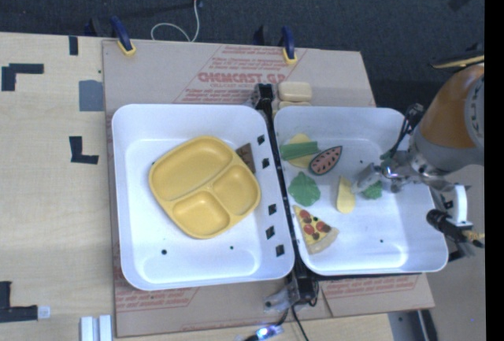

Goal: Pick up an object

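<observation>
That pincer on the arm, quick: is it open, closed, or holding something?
Pincer: down in the right bin, at a small green piece; open or closed cannot be told.

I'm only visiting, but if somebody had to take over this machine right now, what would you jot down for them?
Claw: low in the right bin, at a small green piece; grip unclear.
Same bin: yellow wedge, green leaf-shaped piece, pizza slice, brownish oval piece.
Left bin: yellow divided plate.
Done: nothing visibly lifted.
Left: grasp and raise one object.
</observation>
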Robot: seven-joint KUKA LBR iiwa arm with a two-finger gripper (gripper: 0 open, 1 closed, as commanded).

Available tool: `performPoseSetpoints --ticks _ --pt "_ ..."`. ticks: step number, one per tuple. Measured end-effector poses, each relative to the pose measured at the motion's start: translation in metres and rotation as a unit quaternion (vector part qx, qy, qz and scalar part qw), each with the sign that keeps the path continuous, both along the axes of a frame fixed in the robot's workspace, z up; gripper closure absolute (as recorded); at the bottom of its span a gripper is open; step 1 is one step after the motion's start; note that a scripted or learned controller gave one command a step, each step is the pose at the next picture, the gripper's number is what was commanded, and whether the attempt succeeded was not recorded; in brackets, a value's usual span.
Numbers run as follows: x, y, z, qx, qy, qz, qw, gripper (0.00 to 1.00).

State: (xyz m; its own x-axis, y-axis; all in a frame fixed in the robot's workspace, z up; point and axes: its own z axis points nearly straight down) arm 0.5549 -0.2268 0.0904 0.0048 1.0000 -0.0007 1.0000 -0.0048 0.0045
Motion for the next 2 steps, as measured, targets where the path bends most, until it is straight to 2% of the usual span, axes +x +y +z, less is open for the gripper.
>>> performPoseSetpoints --ticks 1,2 --pt "0.085 0.084 -0.005 0.0002 -0.001 0.007 1.0 0.0" --pt "0.013 0.057 -0.003 0.0 0.003 0.001 1.0 0.0"
